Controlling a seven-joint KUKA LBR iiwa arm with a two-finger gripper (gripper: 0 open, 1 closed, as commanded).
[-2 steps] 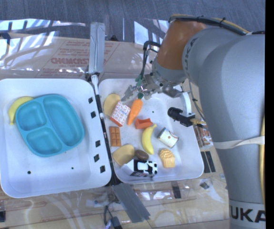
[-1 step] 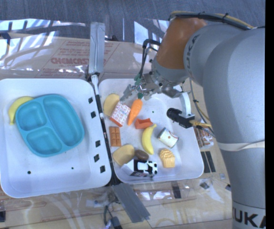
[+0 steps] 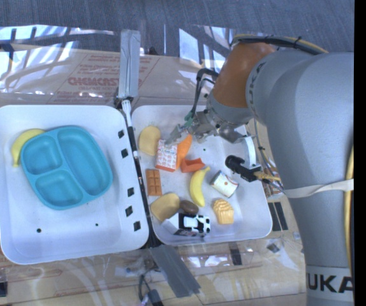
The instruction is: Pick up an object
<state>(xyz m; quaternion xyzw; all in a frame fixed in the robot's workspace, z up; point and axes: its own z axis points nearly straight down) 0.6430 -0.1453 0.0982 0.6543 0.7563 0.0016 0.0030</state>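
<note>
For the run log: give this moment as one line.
gripper: over right bin, at orange carrot | grasp: cannot tell | left bin: blue tray, banana

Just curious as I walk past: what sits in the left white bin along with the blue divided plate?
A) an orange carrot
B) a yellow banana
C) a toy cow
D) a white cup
B: a yellow banana lies against the upper left edge of the blue divided plate in the left bin.
</note>
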